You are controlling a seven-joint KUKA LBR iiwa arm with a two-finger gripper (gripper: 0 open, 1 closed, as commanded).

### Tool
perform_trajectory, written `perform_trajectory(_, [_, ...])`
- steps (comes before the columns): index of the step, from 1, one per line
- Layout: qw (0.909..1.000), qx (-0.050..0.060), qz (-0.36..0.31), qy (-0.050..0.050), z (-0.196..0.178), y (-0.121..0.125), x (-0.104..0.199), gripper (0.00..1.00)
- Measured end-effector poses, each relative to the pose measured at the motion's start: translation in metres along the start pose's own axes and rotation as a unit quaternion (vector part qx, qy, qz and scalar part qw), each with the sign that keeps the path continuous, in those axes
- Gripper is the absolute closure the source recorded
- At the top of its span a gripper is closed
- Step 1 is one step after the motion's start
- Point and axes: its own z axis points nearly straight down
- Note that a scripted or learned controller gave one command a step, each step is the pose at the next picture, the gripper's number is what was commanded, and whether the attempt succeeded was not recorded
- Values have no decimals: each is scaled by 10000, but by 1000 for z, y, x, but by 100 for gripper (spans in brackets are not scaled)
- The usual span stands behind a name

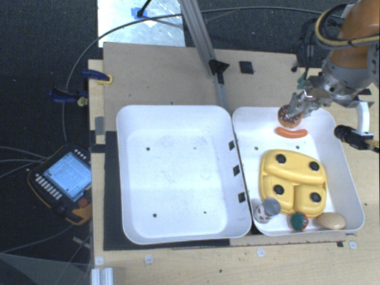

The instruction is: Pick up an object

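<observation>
A small brown object [289,117] appears pinched by the gripper [295,108] at the right bin [350,177] rim; it could be dropped if gripped shallowly.

Bins [178,114]: I see both plain white, dotted with small dark holes.
Big toy [293,181]: yellow with four black spots.
Sausage [291,132], just above the yellow toy: orange-red.
Below the toy: grey-white piece [265,209], green-and-red ball [298,221], tan lump [330,221].
Desk [154,76]: pale brown.
Arm band [361,18]: orange.
</observation>
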Motion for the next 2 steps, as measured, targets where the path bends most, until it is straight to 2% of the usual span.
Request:
perform_trajectory(1, [10000,13,-1,3,-23,1,0,100])
perform_trajectory(2, [10000,40,-13,13,-15,-28,55,100])
